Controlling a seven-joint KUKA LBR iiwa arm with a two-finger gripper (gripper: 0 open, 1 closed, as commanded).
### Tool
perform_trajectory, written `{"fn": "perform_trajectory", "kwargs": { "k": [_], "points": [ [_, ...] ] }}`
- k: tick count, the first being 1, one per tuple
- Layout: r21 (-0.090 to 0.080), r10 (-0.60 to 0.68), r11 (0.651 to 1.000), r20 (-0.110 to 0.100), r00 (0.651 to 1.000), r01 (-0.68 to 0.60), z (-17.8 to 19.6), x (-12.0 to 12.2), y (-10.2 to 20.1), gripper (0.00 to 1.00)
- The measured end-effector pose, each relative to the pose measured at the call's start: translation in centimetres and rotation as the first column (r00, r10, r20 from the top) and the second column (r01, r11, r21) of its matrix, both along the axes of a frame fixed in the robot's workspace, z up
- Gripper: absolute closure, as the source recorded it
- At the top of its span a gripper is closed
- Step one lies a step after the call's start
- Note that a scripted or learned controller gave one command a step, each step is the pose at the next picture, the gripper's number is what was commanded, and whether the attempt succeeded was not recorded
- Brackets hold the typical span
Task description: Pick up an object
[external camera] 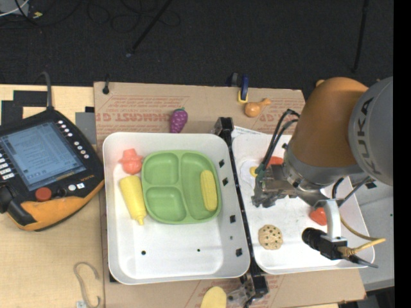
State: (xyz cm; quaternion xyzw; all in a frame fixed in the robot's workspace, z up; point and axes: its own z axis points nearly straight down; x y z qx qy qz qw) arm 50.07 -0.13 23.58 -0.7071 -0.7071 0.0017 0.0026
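My gripper [264, 197] hangs low over the left part of the right bin [292, 255], under the grey and orange wrist. A chocolate-chip cookie [270, 237] lies on the bin floor just below it, apart from it. A small orange-red piece [275, 160] peeks out behind the wrist, and another red piece [317, 216] lies to the right under the arm. In the left bin [167, 255] a green divided plate [178, 187] holds a corn cob [209, 190]. A yellow bottle [133, 197] and a pink toy [130, 162] lie beside the plate.
A black divider [232, 191] runs between the bins. A purple grape toy [178, 119] and an orange pear-like toy [254, 107] rest on the cardboard behind them. A tablet pendant [42, 165] lies at the left. A yellow object [214, 296] sits at the front edge.
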Motion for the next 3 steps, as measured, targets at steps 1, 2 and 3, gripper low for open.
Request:
{"fn": "perform_trajectory", "kwargs": {
  "k": [1,2,3],
  "points": [
    [-0.001,-0.005,1.0,0.0,1.0,0.005,-1.9,-0.2,0.5,1.0],
    [-0.001,0.0,1.0,0.005,1.0,0.0,-0.1,-0.5,0.9,1.0],
    [-0.001,-0.001,1.0,0.002,1.0,0.001,-0.7,-0.9,-0.2,1.0]
  ]
}}
